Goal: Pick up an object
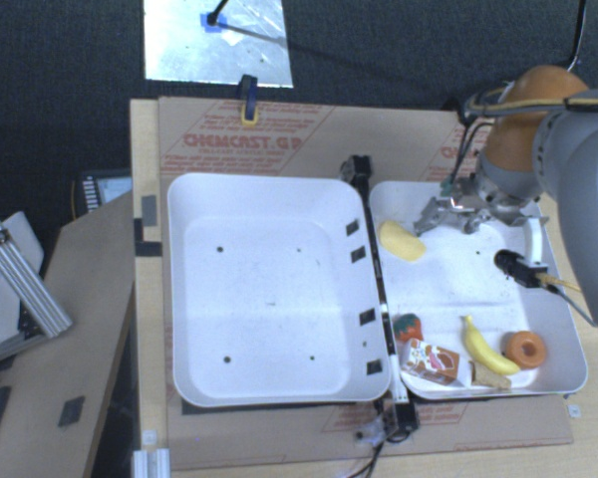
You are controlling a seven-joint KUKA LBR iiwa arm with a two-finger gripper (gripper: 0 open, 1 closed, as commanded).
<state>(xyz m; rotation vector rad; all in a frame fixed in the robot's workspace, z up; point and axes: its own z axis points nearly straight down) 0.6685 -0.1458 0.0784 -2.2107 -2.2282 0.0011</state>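
Observation:
In the right bin [448, 285] a pale yellow lump [402, 241] lies near the left wall. A banana [483, 347], an orange ring [524, 349], a small red and green fruit [409, 327] and a red and white packet [434, 361] sit along the bin's near side. My gripper [448, 215] hovers over the far part of this bin, just right of and beyond the yellow lump, apart from it. It looks open, with nothing between its fingers.
The left bin [269, 287] stands beside the right one, with a black divider strip [371, 267] between them. The arm [568, 157] fills the right side above the bin. A silver sheet [217, 28] lies beyond the bench.

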